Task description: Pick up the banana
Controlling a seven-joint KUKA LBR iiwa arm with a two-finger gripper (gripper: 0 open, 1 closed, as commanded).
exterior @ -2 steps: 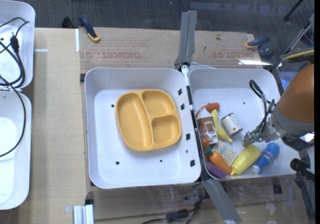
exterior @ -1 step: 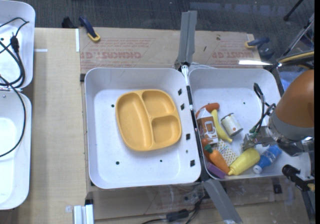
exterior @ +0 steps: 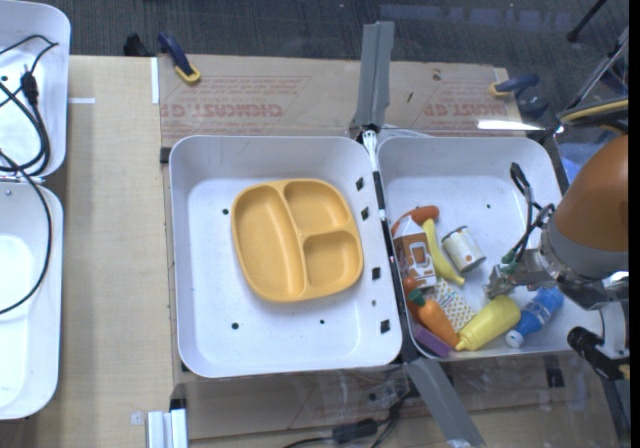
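Note:
The banana (exterior: 437,250) is a small yellow toy lying lengthwise in the left half of the right bin (exterior: 470,168), between a small printed carton (exterior: 413,256) and a silver can (exterior: 462,248). My gripper (exterior: 507,278) hangs low over the right part of that bin, to the right of the can and just above a yellow bottle (exterior: 488,323). It is a short way right of the banana and not touching it. The grey arm with its orange band (exterior: 600,204) comes in from the right and hides the bin's right wall.
A yellow divided plate (exterior: 297,237) lies in the left bin (exterior: 200,236). Crowded along the right bin's front are a toy carrot (exterior: 433,315), a purple item (exterior: 430,340) and a blue bottle (exterior: 536,313). A grey divider (exterior: 375,66) stands behind the bins.

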